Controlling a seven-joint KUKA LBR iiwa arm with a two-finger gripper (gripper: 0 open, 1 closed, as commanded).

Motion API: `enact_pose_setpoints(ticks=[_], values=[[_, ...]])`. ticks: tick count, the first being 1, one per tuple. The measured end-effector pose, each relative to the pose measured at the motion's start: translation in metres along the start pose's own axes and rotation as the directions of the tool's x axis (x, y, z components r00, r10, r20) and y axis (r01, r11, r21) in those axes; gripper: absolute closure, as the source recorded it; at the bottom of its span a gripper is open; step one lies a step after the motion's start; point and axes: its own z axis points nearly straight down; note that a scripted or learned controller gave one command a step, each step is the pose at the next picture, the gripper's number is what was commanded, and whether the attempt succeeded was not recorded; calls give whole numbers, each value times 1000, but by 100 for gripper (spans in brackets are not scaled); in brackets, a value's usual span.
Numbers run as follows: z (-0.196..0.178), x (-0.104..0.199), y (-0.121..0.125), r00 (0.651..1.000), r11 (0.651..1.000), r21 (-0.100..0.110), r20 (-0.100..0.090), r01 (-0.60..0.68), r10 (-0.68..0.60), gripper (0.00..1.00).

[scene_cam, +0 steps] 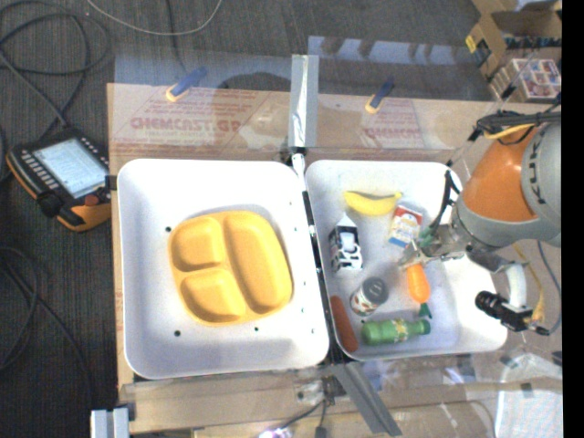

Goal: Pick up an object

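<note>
Two shallow white bins sit side by side on the bench, the left bin (137, 336) and the right bin (474, 331) meeting at a central divider. Largest among the contents is a yellow compartment tray (231, 265), which lies alone in the middle of the left bin, its three recesses facing up. The grey arm (511, 199), with its orange band, enters from the right and reaches over the right bin's right half; its gripper (427, 243) points leftward and down into the bin.

The right bin holds the smaller items. A green bottle (395, 329) lies on its side along the near wall, cap toward the right. A yellow banana (371, 202) lies near the far wall. A brown sausage-shaped object (344, 323) lies beside the divider at the near corner. A black-and-white toy vehicle (345, 248) sits near the divider, below the banana. A small carton (404, 225), white with red and blue print, lies just right of the banana. A round can (372, 293) stands between the toy vehicle and the bottle.

The carrot (417, 283), the item closest to the gripper, is small and orange with a green tuft at its upper end. It lies just below the fingertips, the tuft touching or nearly touching them; whether it is grasped cannot be told. The fingers' spread is likewise unresolved, since they merge with the tuft and the carton's edge.
</note>
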Motion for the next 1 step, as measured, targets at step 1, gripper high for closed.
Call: enact_pose_setpoints(ticks=[1], values=[[-96,28,11,976,975,18,0,-219,220,100]])
